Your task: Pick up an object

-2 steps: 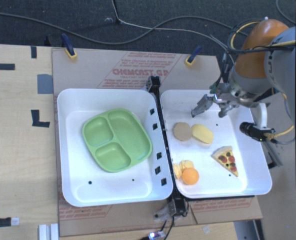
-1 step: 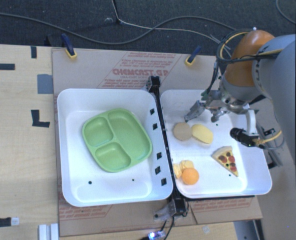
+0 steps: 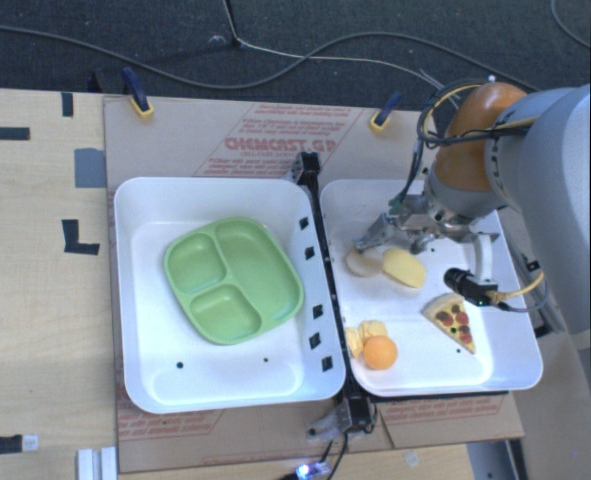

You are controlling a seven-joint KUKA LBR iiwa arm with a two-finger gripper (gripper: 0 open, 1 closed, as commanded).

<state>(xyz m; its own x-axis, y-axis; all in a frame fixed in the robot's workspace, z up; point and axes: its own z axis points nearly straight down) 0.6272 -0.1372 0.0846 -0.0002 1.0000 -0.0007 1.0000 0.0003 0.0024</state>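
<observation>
My gripper [image 3: 396, 239] hangs low in the right bin [image 3: 510, 368], at its upper middle. Its fingers are spread open, with nothing between them. One finger [image 3: 373, 234] slants down to the left, toward a tan rounded piece [image 3: 359, 263]. Just below the gripper, beside the tan piece, lies a pale yellow lump [image 3: 406, 268]. A toy pizza slice [image 3: 452, 321] sits to the lower right. An orange ball [image 3: 379, 353] rests near the bin's front left, touching a small yellow piece [image 3: 359, 336].
The left bin [image 3: 140, 368] holds a green divided plate [image 3: 233, 279]. A black divider [image 3: 319, 268] runs between the bins. The arm's grey body and orange band [image 3: 480, 133] rise over the right bin's far right corner. A black cable [image 3: 490, 296] loops near the pizza slice.
</observation>
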